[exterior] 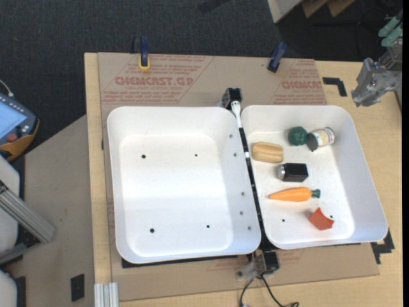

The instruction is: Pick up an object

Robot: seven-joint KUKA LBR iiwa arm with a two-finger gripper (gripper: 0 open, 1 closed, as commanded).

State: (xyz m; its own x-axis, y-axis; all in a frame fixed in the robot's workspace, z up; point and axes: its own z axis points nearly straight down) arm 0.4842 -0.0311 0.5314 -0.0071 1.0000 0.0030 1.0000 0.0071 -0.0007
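Observation:
The right bin (358,171) holds several small objects. A dark green round piece (296,135) lies beside a small pale jar with a dark cap (321,138). A tan bread roll (267,151) sits near the divider, with a black box (293,171) just below it. An orange carrot (293,195) lies lengthwise lower down, and a red block (321,219) rests near the front wall. My gripper (369,87) hangs at the right edge of the view, above the bench beyond the right bin's far corner, well apart from every object.
The left bin (128,171) stands against the right one, joined along a black divider strip (246,165). Blue clamps (143,48) (277,56) hold the cardboard base at the back edge. A cable connector (265,264) sticks out at the front.

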